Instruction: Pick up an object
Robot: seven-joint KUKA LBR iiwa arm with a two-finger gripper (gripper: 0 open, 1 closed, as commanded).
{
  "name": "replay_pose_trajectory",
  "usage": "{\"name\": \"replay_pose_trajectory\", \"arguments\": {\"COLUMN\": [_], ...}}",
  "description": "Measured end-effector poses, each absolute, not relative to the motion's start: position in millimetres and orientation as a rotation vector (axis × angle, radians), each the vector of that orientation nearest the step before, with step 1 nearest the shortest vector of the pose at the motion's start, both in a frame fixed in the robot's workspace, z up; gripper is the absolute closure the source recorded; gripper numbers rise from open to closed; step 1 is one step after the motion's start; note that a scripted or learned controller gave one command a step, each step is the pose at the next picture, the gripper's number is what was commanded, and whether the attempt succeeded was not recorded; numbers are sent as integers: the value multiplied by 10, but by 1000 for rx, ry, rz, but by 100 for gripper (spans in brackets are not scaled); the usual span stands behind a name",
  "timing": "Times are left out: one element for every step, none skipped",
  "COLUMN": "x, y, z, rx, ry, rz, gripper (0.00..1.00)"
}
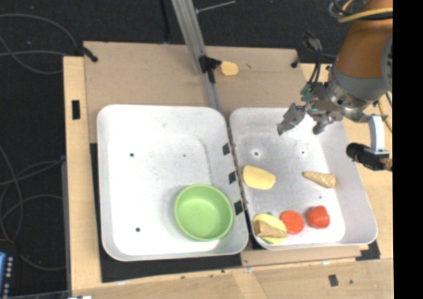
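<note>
My gripper [305, 124] hangs over the far part of the right bin [277, 142], open, with nothing between its two dark fingers. Below it in that bin lie a yellow lump [258, 177], a tan cone-shaped piece [320, 178], a red piece [318, 217], an orange-red ball [291, 221] and a yellow and brown piece [269, 228] at the near edge. A green bowl [203, 212] sits in the near right corner of the left bin [145, 152].
A grey metal post [188, 23] rises from between the bins at the back. A small yellow object [229, 69] lies on the brown board behind the bins. A black fitting [362, 153] sticks out at the right bin's right rim.
</note>
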State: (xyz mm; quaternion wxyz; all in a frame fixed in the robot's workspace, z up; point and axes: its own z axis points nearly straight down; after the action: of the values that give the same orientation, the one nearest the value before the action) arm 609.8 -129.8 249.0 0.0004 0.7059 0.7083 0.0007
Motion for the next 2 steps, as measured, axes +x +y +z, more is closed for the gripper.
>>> {"name": "replay_pose_trajectory", "arguments": {"x": [6098,6144], "y": [-1296,-1325], "z": [2491,1874], "rx": [2218,2224], "ry": [2225,2221], "rz": [3,-8], "gripper": [0,0]}}
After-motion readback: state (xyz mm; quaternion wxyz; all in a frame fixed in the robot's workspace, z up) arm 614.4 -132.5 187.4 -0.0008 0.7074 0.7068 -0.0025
